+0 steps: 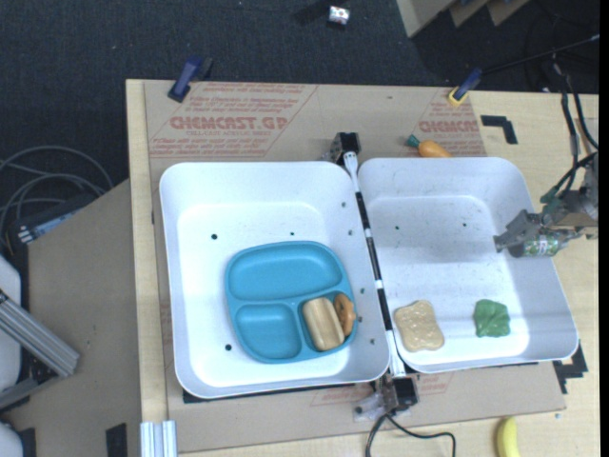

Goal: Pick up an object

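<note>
In the right bin [447,217], a flat tan piece like a cracker [419,327] lies near the front wall. A small green object [491,318] rests to its right. The left bin [190,227] holds a blue divided plate [281,279], and a brown bun-like item [327,322] sits in its front right compartment. My gripper [529,235] is at the right bin's right rim, above and apart from the green object. It is small and partly blurred here.
An orange carrot-like toy [433,148] lies on the board behind the right bin. A yellow object [507,438] sits at the bench's front right. Clamps [190,78] grip the board's back edge. Cables [38,198] lie at the left.
</note>
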Controlling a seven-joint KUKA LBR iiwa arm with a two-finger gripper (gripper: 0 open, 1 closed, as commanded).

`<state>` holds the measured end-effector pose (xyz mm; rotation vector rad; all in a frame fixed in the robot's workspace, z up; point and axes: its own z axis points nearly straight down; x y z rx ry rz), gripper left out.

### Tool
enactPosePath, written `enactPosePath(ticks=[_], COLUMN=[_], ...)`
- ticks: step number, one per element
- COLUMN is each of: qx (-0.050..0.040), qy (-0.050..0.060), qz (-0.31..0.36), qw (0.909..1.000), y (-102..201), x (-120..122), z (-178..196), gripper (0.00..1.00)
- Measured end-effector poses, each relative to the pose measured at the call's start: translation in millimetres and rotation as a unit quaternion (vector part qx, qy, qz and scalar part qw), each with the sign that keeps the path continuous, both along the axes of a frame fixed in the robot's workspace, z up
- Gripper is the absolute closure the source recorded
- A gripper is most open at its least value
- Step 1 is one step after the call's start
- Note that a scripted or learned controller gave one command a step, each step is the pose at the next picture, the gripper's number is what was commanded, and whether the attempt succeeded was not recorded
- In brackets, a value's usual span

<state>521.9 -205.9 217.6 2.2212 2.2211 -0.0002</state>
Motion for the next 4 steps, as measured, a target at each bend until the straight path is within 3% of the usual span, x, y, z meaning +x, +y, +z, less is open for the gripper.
enactPosePath(ticks=[1,2,3,4], qx=[0.0004,-0.0003,0.0021,0.0017], qy=[0.001,-0.001,-0.001,-0.001], qz=[-0.001,0.000,0.002,0.001], qw=[1.0000,1.0000,1.0000,1.0000], y=[-15.8,-12.6,-12.3,-12.8], x=[-43.7,-12.3,-41.8,-41.8], z=[-74.5,-33.9,-133.1,-123.3], gripper=[0.00,0.00,0.00,1.00])
